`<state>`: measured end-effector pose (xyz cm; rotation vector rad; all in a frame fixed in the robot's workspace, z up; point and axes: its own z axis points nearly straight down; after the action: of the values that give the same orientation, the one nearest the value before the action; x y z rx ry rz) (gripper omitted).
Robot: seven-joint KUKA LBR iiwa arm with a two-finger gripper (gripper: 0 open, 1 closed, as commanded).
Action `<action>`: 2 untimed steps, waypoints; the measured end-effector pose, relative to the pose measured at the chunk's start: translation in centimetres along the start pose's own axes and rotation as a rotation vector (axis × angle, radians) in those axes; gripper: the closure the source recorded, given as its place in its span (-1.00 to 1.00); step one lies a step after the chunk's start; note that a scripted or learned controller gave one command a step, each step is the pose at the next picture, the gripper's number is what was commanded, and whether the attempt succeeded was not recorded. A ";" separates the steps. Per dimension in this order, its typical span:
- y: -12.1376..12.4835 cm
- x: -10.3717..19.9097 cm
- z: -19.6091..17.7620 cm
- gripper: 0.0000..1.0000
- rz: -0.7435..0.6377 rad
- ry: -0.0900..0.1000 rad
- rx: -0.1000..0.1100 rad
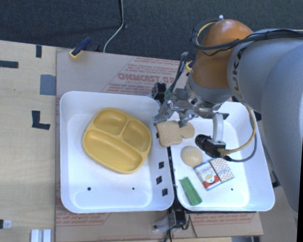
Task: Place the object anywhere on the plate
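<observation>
Camera view: pincer (173, 116) at frame centre, closed on toast slice (169, 133) over the bin divider; yellow plate (117, 140) left of it.

Yellow plate (117, 140) in white left bin (69, 189); tan toast slice (169, 133), cream bun (192, 156), green block (191, 191), red-and-white checked carton (214, 173) in white right bin (252, 195).

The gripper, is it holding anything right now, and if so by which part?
The gripper appears to hold the toast slice by its upper edge; the slice hangs over the divide between the bins, not yet above the yellow plate.
</observation>
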<state>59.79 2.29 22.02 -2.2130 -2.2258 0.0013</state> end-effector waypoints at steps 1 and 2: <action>-1.2 6.4 -0.4 1.00 -0.003 0.001 0.000; -2.2 11.1 0.6 1.00 0.000 -0.001 0.001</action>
<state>57.52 13.41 21.46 -2.2127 -2.2260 0.0042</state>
